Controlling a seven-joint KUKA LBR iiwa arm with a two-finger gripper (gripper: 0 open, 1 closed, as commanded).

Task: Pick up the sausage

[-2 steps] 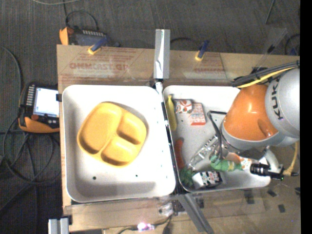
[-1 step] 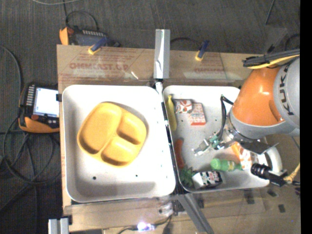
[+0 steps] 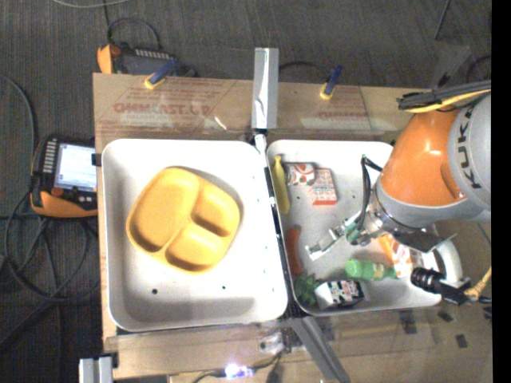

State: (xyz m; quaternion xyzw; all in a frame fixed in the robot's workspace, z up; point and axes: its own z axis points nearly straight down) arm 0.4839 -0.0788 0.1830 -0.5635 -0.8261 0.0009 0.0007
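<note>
The gripper [image 3: 321,248] hovers with fingers apart and empty above the right bin [image 3: 351,152], just right of the sausage [image 3: 294,246], which lies untouched by the bin's left wall. The grasp and the lift remain undone.

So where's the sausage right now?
The sausage lies in the right bin, along its left wall, below the yellow banana and above the green vegetable.
</note>
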